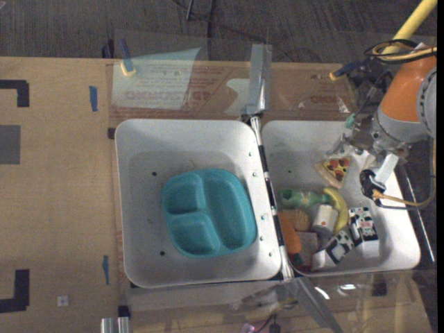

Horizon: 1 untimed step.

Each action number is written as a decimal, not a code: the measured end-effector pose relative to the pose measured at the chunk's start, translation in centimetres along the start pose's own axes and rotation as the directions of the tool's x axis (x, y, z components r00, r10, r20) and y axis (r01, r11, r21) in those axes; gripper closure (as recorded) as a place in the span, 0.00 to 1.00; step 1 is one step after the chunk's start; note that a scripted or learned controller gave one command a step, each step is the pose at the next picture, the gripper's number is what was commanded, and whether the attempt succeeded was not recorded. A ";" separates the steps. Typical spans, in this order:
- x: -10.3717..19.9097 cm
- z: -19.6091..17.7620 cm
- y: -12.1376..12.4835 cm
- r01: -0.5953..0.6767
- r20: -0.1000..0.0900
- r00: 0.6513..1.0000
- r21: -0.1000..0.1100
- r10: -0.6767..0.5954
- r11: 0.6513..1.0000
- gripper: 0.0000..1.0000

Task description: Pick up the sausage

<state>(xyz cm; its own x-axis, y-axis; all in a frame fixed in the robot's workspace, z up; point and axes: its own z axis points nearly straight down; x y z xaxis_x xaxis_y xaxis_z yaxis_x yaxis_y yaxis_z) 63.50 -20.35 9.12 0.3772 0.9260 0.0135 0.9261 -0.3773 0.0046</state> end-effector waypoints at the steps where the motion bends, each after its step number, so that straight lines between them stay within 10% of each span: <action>1: 0.2 -1.1 0.3 -0.129 0.011 0.992 0.003 0.129 0.992 0.00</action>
<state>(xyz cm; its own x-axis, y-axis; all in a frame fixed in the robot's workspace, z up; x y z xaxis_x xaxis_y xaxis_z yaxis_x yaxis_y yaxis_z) 63.79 -20.29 10.18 0.4935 0.8698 0.0034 0.8698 -0.4935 0.0001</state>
